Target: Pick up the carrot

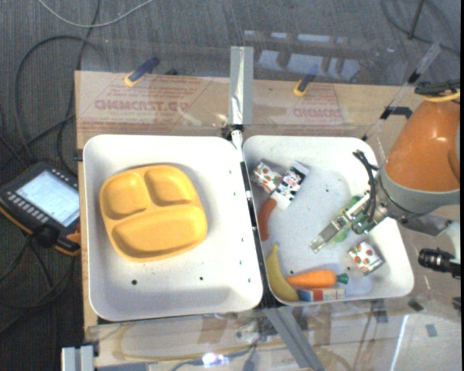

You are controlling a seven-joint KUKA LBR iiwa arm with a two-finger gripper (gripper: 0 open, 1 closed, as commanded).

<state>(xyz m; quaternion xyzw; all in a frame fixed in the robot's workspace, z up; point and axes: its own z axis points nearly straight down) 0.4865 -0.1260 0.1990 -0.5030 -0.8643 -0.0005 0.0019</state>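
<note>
The orange carrot (315,278) lies on its side near the front edge of the right bin (325,151), its green end pointing right. My gripper (322,243) hangs over the middle of that bin, slanting down to the left from the arm's orange-banded wrist. Its tip is a short way above and behind the carrot, apart from it. Nothing shows held in it.
A yellow banana (273,271) curves just left of the carrot, and a flat blue-and-white item (325,293) lies under it. A red sausage (264,215) and two patterned blocks (267,178) (293,184) sit at the back left, another block (365,257) at the right. A yellow divided plate (153,210) occupies the left bin (100,284).
</note>
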